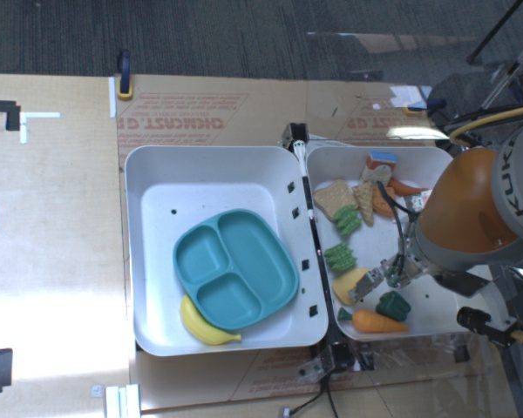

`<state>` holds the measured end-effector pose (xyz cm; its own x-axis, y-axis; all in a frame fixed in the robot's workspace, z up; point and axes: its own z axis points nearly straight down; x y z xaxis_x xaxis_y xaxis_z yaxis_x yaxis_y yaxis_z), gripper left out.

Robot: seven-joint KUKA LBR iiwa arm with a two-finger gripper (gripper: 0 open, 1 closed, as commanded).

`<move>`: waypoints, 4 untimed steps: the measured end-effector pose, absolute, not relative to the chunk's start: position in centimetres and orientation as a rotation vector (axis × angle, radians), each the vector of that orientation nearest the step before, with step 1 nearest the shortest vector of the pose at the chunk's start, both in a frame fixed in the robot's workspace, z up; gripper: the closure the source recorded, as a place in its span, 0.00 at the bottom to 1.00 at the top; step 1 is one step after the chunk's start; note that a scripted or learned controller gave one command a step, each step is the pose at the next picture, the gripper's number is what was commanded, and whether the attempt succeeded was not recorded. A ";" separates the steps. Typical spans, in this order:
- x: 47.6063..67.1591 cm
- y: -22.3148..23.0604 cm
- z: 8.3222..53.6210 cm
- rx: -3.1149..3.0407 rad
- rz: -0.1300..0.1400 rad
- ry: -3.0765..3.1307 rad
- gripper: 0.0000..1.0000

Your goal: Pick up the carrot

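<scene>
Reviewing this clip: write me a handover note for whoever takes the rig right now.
Claw: low in the right bin, above the carrot; whether open or shut can't be told, nothing visibly held.
Carrot: lying at the right bin's near edge, beside a dark green toy and a yellow piece.
Left bin: teal divided plate, banana.
Done: arm is near the carrot.
Left: grasp and lift the carrot.

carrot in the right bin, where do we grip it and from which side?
Grip the carrot at mid-body, from above, fingers spanning its narrow width. It lies flat and lengthwise along the right bin's near wall, so side access there looks tight. A dark green piece sits close behind it; the gripper hovers just above-left.
</scene>
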<state>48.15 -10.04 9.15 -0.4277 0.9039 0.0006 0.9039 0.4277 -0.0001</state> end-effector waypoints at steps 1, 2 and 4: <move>48.0 -10.1 9.2 -1.436 -0.002 -2.798 0.00; 48.0 -10.4 9.2 -1.615 -0.003 -2.700 0.00; 48.0 -10.0 9.2 -1.751 -0.003 -2.614 0.00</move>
